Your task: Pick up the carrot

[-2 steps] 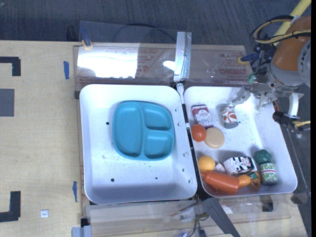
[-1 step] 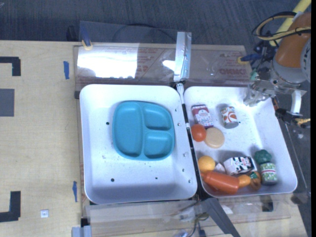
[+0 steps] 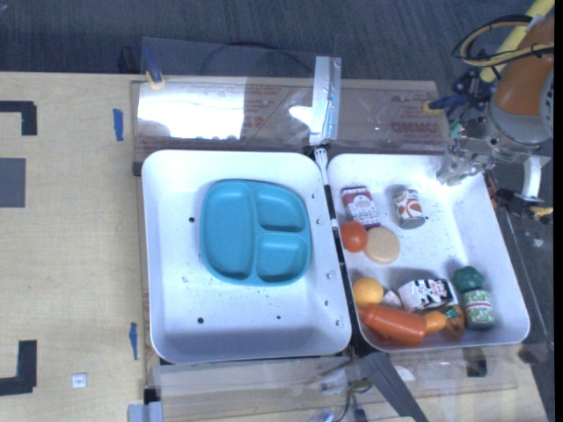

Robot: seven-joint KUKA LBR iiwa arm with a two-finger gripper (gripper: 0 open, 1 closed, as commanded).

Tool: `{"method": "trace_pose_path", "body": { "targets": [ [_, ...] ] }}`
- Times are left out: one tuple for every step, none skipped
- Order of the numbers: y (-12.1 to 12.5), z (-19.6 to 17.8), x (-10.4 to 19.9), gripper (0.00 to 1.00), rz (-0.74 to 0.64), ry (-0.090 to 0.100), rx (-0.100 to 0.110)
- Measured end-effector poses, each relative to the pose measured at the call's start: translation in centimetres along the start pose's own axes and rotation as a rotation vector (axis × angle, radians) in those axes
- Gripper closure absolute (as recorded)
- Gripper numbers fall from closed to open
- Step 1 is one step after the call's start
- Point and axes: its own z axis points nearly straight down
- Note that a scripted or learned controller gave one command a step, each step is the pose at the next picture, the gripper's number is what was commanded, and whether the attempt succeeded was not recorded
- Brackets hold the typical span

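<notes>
The carrot (image 3: 398,323), long and orange-red, lies flat along the front wall of the right bin (image 3: 506,236), wedged under a yellow lemon (image 3: 368,290) and a black-and-white carton (image 3: 426,294). My gripper (image 3: 456,170) hangs over the far right corner of that bin, well away from the carrot, which sits at the opposite, near end. Nothing shows in the gripper. Above it are the grey wrist and orange band (image 3: 521,86).
The right bin also holds a red-and-white can (image 3: 359,206), a small tin (image 3: 407,207), an orange-red ball (image 3: 354,236), a beige disc (image 3: 383,245) and a green bottle (image 3: 476,298). A blue divided plate (image 3: 257,232) lies in the left bin (image 3: 167,262).
</notes>
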Motion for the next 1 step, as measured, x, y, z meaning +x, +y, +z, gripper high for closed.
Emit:
{"method": "trace_pose_path", "body": {
  "targets": [
    [-1.38,2.18,6.17,1.0,0.06,0.003,0.013]
  ]
}}
